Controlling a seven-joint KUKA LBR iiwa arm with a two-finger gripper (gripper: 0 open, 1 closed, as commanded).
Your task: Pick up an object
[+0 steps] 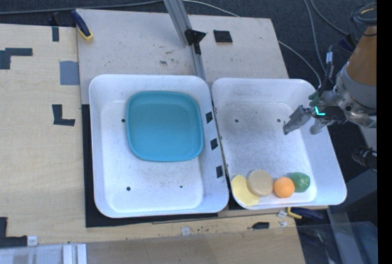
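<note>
Four small objects lie in a row along the near edge of the right bin (pixel 245 103): a yellow piece (pixel 242 192), a beige round piece (pixel 260 182), an orange ball (pixel 283 187) and a green piece (pixel 300 181). My gripper (pixel 305 124) hangs over the right side of that bin, about a hand's width beyond the green piece. Its two dark fingers (pixel 293 121) stand open and spread, with nothing between them.
The left bin (pixel 110 189) holds a blue square plate (pixel 164 125). A grey metal pole (pixel 177 2) slants over the bench behind the bins. Cables run across the dark floor at the back right.
</note>
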